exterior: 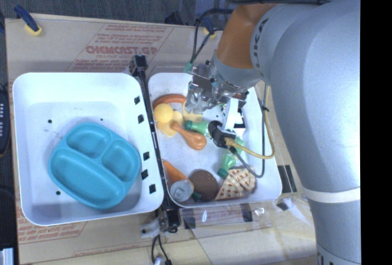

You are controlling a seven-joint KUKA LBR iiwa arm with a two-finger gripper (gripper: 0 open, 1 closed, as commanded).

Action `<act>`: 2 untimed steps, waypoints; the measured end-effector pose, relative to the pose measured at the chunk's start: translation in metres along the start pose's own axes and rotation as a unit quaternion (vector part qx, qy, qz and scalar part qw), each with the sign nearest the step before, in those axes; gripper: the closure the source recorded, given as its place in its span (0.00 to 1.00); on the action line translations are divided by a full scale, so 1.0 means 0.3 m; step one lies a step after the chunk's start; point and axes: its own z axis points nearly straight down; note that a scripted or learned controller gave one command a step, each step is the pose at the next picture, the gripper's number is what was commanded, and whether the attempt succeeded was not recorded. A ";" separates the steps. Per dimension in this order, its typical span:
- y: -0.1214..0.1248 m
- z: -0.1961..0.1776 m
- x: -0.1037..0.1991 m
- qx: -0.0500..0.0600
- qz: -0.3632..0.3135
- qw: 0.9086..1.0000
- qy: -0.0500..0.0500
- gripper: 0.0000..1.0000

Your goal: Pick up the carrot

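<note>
The carrot point(191, 137) is an orange tapered piece with a green end, lying in the middle of the right bin point(269, 187). It touches a yellow round fruit point(163, 115) on its left. My gripper point(197, 104) is low in the same bin, just above and behind the carrot's green end, with the wrist's orange band above it. The gripper body hides what is directly under it. A second orange piece point(173, 170) lies against the bin's left wall, nearer the front.
A reddish sausage shape point(169, 100) sits at the back left of the right bin. A silver can point(181, 190), a brown lump point(204, 183), a waffle piece point(237, 183) and a green item point(226, 161) crowd the front. The left bin point(37, 104) holds a blue divided plate point(95, 163).
</note>
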 end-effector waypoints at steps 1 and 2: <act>0.004 -0.111 0.227 0.000 0.026 1.000 0.001 1.00; 0.002 -0.139 0.223 0.005 0.021 1.000 -0.002 1.00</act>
